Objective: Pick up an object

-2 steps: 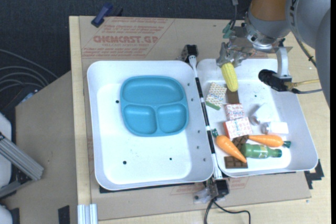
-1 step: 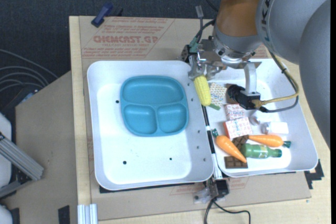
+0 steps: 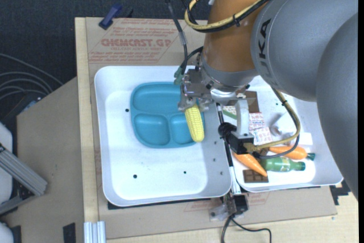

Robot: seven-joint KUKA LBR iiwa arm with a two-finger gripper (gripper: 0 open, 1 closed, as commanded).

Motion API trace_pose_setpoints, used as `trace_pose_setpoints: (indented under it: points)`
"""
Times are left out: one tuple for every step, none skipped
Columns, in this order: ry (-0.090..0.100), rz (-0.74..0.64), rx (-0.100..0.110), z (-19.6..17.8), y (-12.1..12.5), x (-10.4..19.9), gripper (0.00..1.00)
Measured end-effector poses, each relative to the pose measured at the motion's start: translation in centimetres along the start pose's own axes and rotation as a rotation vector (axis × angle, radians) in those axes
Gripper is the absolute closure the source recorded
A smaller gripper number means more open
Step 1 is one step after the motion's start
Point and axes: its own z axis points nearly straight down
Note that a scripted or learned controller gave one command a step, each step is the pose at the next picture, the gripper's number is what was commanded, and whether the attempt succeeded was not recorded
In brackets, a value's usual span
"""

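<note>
Reaching over left bin [image 3: 114, 139], pincer [image 3: 192, 105] gripping corn [image 3: 195, 123]

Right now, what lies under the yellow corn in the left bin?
The corn hangs below the gripper, over the right edge of a blue divided tray. The arm covers the tray's upper right corner.

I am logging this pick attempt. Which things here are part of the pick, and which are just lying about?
In the pick:
gripper
corn cob, right under the gripper

Lying about:
blue divided tray
carrot
green bottle
printed packet
blue clip outside the bins
</note>
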Motion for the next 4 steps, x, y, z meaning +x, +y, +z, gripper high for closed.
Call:
trace_pose_setpoints:
  points:
    - [0.000,0.001,0.000,-1.0,0.0,0.0,1.00]
    - [0.001,0.000,0.000,-2.0,0.1,0.0,1.00]
    - [0.001,0.000,0.000,-3.0,0.1,0.1,1.00]
    - [0.002,0.000,0.001,-3.9,0.1,0.2,1.00]
